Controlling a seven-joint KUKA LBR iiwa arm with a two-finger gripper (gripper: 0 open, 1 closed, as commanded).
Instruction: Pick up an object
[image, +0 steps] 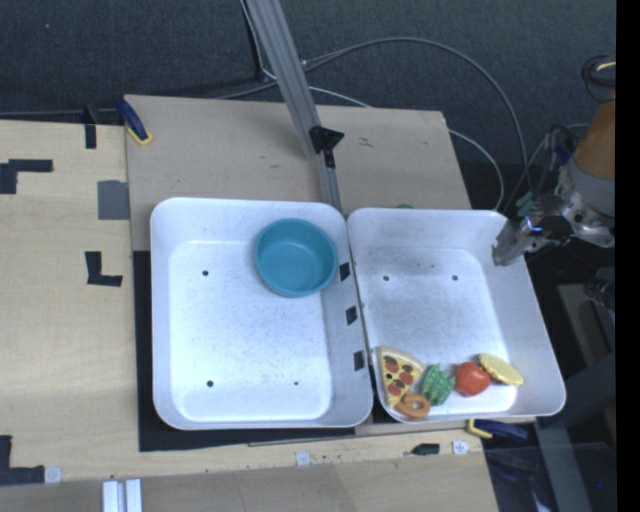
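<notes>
Here the gripper (510, 245) is seen at the right bin's (440, 300) upper right rim, its state impossible to tell, while the toy food (445, 380) is clustered well below it, along the bin's lower edge.

Arm's coming in from the right side, with the orange band up near the top right corner and the grey wrist just below it. The gripper (508, 248) points down and to the left, too small to read clearly.

Tan bench (400, 150), two white bins side by side, left bin (180, 330), right bin (520, 330)
</notes>
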